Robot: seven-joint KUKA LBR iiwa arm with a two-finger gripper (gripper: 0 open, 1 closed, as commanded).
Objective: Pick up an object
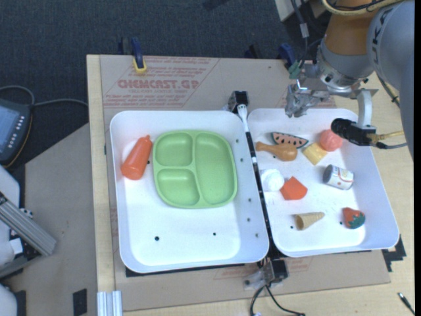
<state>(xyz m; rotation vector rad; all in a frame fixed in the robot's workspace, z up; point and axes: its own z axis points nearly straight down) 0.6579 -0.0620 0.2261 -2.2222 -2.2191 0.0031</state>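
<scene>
Your metal two-finger gripper (pixel 299 105) hangs over the far edge of the right white bin (pixel 378 206), just beyond the watermelon-slice toy (pixel 289 139); you cannot tell how its jaws stand. Nearer than that slice lies the orange wedge (pixel 293 189).

green tray (pixel 195 168), orange bottle (pixel 136 158), white bins (pixel 131 229).

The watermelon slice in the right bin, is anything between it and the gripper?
Nothing visible. The gripper hangs over the right bin's far edge; the watermelon slice lies just nearer the camera, bare bin floor between them.
</scene>
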